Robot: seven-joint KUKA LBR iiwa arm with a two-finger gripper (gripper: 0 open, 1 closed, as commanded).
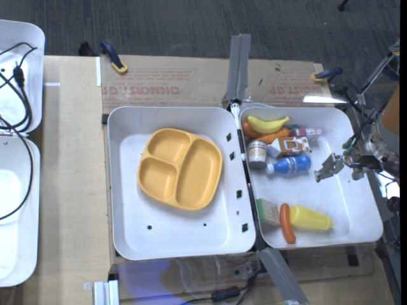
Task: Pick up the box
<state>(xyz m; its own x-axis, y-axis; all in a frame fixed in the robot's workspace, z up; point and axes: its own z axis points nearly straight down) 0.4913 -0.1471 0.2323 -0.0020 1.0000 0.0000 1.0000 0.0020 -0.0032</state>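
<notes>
Near edge of right bin (365,234): yellow bottle (310,218) and orange sausage-shaped item (287,223) lying flat, a pale wrapped block (268,211) just beside them.
Gripper (328,168): hovering over bare bin floor on the right side, nothing between the fingers; open or closed not readable at this size.
Box (294,146): small orange-and-white carton, resting in the far clutter, well apart from the gripper (blue-capped bottle (289,165) touching its near side, can (257,153) to its left).
Behind box: banana (267,123) against far wall.
Left bin: yellow divided tray (180,168).
Progress: not yet begun as a grasp; approach, close and lift all remaining.
</notes>
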